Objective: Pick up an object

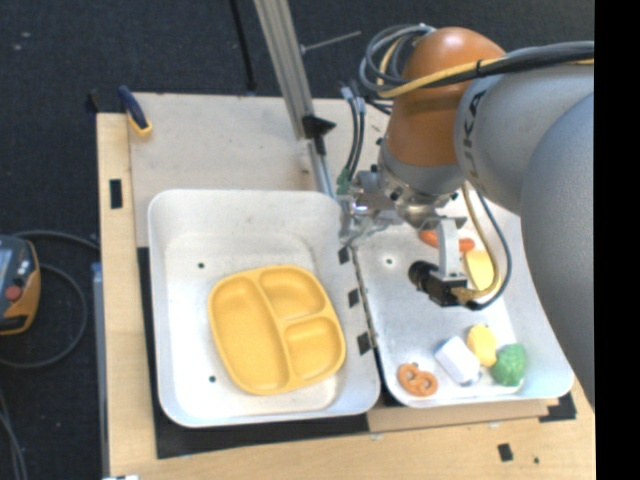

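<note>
My gripper (360,224) hangs below the orange-banded wrist, over the far left corner of the right bin (400,313), close to the wall shared with the left bin. Nothing shows in its grasp. At the right bin's near end lie a brown pretzel (417,378), a white block (458,360), a small yellow piece (482,344) and a green broccoli-like piece (509,364). An orange piece (430,236) and a pale yellow piece (479,267) lie further back, to the right of the gripper and partly covered by the arm.
The left bin (180,238) holds a yellow divided plate (276,326). A slanted aluminium post (290,68) rises behind the bins, close to the wrist. A blue and yellow tool (134,110) lies at the bench's far left corner.
</note>
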Robot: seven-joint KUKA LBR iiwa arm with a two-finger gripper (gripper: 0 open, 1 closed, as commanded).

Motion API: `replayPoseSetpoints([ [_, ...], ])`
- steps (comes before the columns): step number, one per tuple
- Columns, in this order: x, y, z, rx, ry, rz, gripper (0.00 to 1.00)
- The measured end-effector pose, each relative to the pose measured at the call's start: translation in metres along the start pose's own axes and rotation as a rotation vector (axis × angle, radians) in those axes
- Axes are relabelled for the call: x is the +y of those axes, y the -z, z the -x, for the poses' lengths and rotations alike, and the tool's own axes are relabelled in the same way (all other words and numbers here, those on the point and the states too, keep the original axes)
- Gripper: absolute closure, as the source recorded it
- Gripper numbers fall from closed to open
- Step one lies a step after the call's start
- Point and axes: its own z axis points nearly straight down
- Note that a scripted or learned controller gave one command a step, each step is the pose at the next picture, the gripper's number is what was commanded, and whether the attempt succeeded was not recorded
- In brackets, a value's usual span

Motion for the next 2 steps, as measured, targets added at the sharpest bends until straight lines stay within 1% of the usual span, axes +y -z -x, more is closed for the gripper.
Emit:
replayPoseSetpoints([
  [1,0.0146,0.0081,-0.0505,0.000,-0.001,-0.001,1.00],
  [2,0.0138,0.0076,-0.0469,-0.002,-0.005,-0.003,0.00],
])
